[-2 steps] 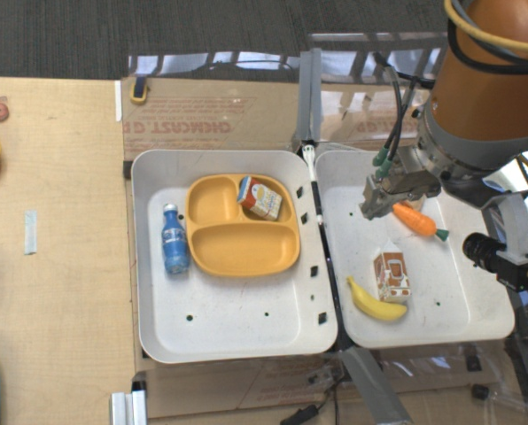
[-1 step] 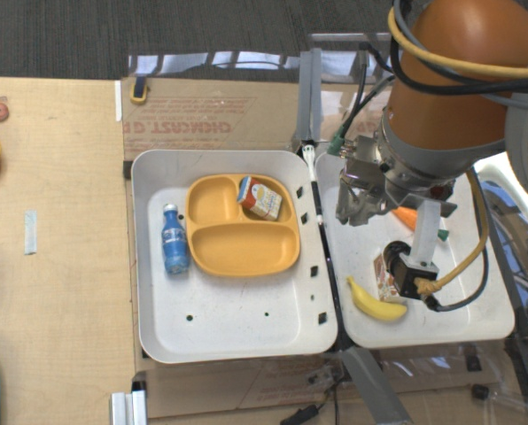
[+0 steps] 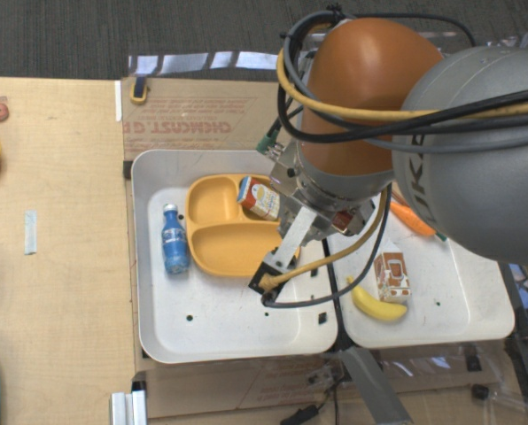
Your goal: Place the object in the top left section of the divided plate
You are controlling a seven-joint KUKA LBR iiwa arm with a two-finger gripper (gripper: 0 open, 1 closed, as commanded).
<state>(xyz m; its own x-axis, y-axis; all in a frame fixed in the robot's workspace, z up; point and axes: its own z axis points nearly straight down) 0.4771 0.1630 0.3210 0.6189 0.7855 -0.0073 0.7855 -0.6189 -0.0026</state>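
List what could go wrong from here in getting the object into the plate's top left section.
1. The small carton lies at the upper right of the yellow divided plate; a careless release could leave it outside the top left section.
2. The blue bottle lies close beside the plate's left rim; a shoved plate would likely bump it.
3. The arm covers the spot beside the carton, so a slipping grip may go unseen.

Left bin (image 3: 158, 326) with a yellow divided plate (image 3: 220, 251), a small carton (image 3: 262, 199) at its upper right end just by the arm (image 3: 370, 87), a blue bottle (image 3: 174, 239) just beside its left rim; right bin (image 3: 477, 312) with a banana (image 3: 379, 306), a second carton (image 3: 392, 275) close above it, an orange stick (image 3: 415, 221) partly under the arm.
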